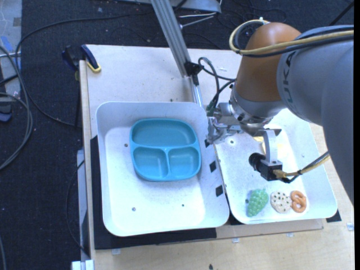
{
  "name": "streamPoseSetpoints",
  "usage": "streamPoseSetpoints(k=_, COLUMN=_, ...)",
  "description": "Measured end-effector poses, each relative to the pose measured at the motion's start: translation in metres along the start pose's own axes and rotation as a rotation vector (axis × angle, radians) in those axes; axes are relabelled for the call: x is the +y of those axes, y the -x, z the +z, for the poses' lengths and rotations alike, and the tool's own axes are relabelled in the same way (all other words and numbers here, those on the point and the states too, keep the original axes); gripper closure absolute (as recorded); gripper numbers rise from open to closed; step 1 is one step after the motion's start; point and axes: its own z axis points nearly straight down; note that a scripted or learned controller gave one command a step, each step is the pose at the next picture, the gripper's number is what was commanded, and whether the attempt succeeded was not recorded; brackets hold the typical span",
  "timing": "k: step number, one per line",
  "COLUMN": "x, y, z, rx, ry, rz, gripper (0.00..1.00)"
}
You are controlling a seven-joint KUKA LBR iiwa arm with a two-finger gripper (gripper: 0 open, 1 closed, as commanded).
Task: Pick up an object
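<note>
A green bunch of toy grapes, a speckled cookie and an orange pretzel lie in a row at the front of the right bin. My gripper hangs at that bin's far left corner, close to the rim shared with the left bin. It is well behind and to the left of the three items and touches none of them. The arm's wrist hides the bin's back part.
A blue divided plate lies in the left bin. A slanted metal pole rises behind the bins. A black connector with a yellow cable hangs below the wrist over the right bin.
</note>
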Motion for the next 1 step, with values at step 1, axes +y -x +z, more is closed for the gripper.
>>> streamPoseSetpoints(k=1, x=0.0138, y=-0.0456, z=0.0072, rx=-0.001, ry=-0.001, rz=-0.001, gripper=1.0)
